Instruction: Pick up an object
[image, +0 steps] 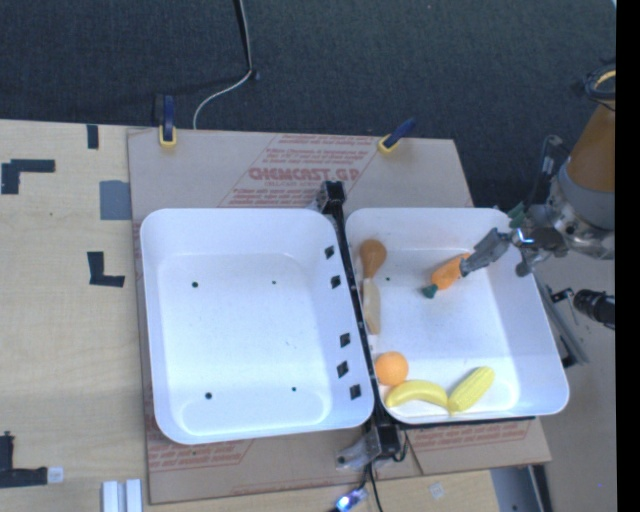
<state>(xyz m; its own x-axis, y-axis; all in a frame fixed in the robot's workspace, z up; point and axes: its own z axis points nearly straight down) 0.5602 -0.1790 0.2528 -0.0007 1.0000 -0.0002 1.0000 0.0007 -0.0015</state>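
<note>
Several toy foods lie in the right bin (520, 340). An orange carrot (447, 273) with a green end rests near the bin's upper right. A brown pear-like piece (372, 255) and a pale beige piece (372, 306) sit along the left wall. An orange ball (391, 367), a yellow banana (415, 395) and a corn cob (471, 388) cluster at the front edge. My gripper (496, 266) hangs over the bin's right side with its fingers spread apart. The left fingertip (472, 262) is right beside the carrot's thick end, and nothing sits between the fingers.
The left bin (240, 320) adjoins the right one along a black divider with clips (345, 300). Both rest on a cardboard sheet (290, 170) held by clamps at the back. The arm's body (590, 190) stands beyond the right rim.
</note>
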